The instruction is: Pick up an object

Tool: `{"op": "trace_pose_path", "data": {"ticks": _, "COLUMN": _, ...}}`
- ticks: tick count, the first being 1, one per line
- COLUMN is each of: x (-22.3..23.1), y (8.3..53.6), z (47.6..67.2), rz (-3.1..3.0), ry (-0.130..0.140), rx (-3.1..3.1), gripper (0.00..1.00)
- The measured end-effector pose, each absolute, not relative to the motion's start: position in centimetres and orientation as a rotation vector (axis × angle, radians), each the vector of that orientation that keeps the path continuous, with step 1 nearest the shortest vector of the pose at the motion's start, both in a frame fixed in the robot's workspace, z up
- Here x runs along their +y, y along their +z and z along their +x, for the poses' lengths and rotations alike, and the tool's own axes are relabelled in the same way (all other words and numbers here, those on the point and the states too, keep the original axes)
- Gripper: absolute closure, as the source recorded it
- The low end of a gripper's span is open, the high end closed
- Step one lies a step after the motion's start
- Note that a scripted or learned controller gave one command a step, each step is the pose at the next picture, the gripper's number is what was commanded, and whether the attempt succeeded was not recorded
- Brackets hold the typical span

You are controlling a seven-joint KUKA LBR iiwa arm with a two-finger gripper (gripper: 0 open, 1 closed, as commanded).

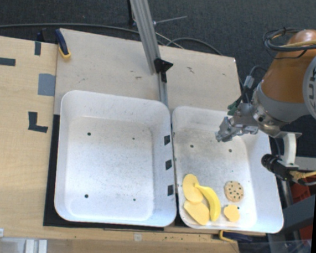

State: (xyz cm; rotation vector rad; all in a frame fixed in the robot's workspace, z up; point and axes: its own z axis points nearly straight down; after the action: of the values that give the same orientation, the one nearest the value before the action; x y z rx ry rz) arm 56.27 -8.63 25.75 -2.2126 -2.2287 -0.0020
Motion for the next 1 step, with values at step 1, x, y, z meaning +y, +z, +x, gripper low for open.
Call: {"op": "trace_pose_path", "data": {"ticks": 1, "x": -3.32, "y": 25.98, "z": 57.66, "rz": -2.212, "ry": -0.001, "rx": -2.229, "gripper": 1.0}}
